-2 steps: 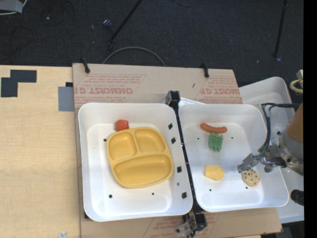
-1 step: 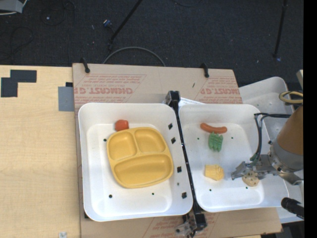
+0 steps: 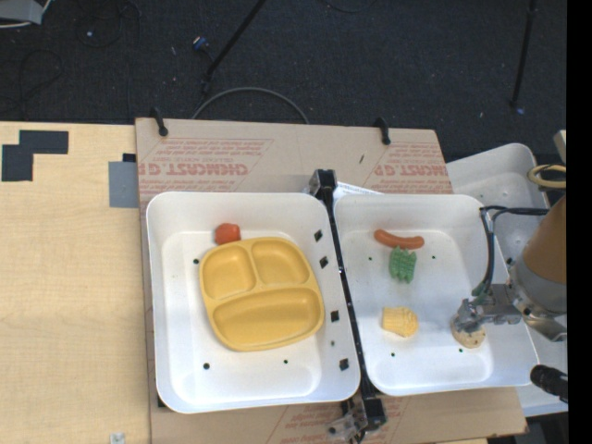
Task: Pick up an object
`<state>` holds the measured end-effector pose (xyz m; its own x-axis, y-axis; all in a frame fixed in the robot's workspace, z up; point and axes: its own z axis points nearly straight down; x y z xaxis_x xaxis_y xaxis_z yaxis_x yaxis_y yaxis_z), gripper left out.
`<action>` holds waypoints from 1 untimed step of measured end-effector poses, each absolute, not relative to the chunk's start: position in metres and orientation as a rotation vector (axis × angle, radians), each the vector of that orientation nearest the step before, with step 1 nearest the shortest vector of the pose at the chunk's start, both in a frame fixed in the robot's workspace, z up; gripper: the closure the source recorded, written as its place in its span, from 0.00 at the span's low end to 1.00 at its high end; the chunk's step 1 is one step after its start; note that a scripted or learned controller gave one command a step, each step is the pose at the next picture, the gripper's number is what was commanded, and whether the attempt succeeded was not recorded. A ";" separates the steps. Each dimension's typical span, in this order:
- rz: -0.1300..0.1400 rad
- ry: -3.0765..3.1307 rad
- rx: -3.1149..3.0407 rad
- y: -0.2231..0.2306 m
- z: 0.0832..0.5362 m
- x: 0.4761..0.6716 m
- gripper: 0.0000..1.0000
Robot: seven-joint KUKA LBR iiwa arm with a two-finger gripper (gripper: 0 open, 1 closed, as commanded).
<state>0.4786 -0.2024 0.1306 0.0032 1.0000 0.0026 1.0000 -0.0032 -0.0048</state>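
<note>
Light: bright and even from overhead.
Bins [image 3: 176, 248]: near-blown white, with mild glare.
Shadows: soft and short under the yellow tray [image 3: 264, 294].
Floor [image 3: 296, 44]: dim.
Sharpness: slightly soft; the pincer [image 3: 472, 324] perhaps blurred.

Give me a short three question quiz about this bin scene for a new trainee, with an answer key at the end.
1. True or false: the yellow divided tray lies in the left bin.
2. Multiple choice: which item lies nearest the gripper? A) the sausage B) the green item C) the small tan piece
3. Fill in: the small red-orange item lies just beyond the tray's ____ corner, far-left or near-right in the camera view.

Key: 1 true; 2 C; 3 far-left.
</note>
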 end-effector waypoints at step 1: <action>-0.001 -2.224 -2.222 -0.211 0.182 0.486 1.00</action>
<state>0.4857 -0.2115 0.1824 -0.0009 1.0000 -0.0013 1.0000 0.0009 0.0025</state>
